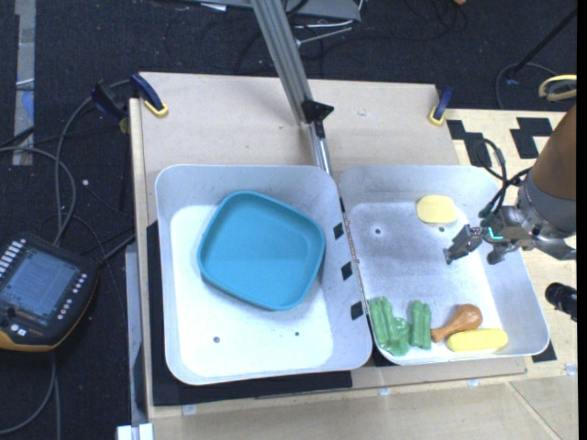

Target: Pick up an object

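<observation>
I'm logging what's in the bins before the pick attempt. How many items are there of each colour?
Blue: 1, the plate in the left bin
Yellow: 2, one piece and another in the right bin
Green: 2, one piece beside another
Brown: 1, the drumstick
Total: 6

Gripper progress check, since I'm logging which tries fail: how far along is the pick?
Done: the gripper has reached over the right bin. In hand: nothing shows between its fingers; it sits between the pale yellow piece and the front-edge group. Left: closing on and lifting any item. The green pieces, drumstick and yellow piece all lie in the bin; the blue plate rests in the left bin.
</observation>
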Robot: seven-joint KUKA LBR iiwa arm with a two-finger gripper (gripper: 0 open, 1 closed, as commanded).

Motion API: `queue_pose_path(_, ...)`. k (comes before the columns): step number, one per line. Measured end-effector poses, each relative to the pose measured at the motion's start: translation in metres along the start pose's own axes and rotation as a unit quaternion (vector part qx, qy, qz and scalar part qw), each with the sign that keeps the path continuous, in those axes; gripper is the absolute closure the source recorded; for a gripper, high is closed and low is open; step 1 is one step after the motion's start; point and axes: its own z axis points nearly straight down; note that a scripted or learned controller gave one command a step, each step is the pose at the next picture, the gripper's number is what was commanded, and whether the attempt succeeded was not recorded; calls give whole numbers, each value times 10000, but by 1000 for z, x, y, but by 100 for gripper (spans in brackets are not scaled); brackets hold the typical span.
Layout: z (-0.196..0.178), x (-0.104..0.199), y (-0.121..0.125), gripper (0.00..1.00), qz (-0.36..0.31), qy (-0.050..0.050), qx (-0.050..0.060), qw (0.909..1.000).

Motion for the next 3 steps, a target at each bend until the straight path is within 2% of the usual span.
queue_pose_path(1,0,0,0,0,0,0,1,10000)
queue_pose_path(2,62,0,-5,0,2,6,27,10000)
queue_pose_path(3,106,0,-6,0,1,2,12,10000)
